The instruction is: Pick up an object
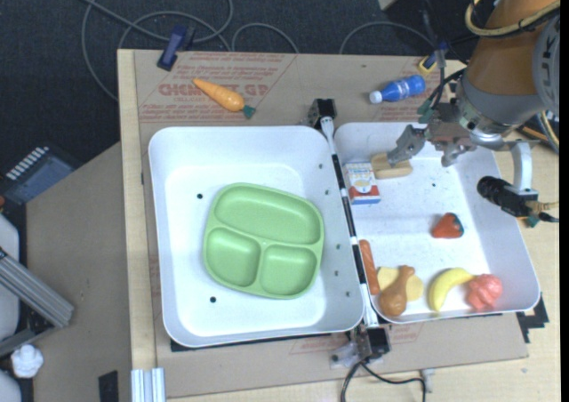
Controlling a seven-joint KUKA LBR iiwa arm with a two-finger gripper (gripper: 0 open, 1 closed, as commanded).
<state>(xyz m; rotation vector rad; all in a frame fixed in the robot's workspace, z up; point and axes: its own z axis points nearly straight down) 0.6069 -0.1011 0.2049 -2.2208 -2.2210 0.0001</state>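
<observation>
hand fingers apart, holding nothing | over right bin | near carton

We see a green tray in the left bin. In the right bin, our gripper hangs at twelve o'clock; a banana lies at six.

Both white bins look like smooth, slightly glossy plastic — so does the pale green divided plate. The strawberry, banana and drumstick have a shiny toy-plastic finish. The bench top is matt printed cardboard — the floor is rough dark carpet.
</observation>
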